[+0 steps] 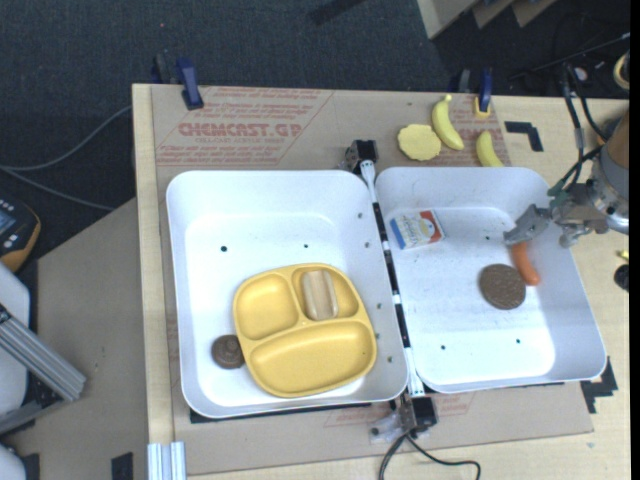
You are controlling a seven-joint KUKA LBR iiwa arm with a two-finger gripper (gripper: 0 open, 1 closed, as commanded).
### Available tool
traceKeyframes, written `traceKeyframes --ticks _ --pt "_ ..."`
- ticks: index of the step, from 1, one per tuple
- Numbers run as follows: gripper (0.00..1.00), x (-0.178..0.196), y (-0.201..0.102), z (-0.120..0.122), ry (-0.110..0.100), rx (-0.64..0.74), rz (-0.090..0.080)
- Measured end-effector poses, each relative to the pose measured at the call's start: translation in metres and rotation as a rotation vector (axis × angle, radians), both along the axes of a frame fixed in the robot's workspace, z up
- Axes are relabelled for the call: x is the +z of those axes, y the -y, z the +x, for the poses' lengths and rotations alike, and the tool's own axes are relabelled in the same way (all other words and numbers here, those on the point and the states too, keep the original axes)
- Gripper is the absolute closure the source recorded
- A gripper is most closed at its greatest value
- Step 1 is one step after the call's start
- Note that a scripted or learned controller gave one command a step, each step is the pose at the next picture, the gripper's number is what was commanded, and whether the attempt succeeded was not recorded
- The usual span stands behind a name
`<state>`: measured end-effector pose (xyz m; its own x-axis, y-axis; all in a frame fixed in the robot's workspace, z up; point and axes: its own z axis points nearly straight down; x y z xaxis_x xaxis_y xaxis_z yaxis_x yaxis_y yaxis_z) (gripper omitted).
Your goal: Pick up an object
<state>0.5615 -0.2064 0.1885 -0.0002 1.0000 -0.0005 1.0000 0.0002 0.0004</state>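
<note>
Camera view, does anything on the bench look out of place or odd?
Yes: two bananas and a yellow round piece lie on the bench outside the right bin. In the left bin, the yellow divided plate sits skewed.

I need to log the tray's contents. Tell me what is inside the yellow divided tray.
The yellow divided tray in the left bin holds one tan, bun-like item in its upper right compartment. Its other two compartments show bare yellow. Anything beneath the tray is covered.

Claw [548, 224] low at right, wrist above
</note>
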Motion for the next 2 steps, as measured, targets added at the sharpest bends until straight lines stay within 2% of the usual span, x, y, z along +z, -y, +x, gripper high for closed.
traceKeyframes --ticks 1,2 --pt "0.0 -0.108 0.011 0.05 -0.001 0.006 0.014" --pt "1.0 -0.093 0.014 0.049 0.002 0.005 0.003"
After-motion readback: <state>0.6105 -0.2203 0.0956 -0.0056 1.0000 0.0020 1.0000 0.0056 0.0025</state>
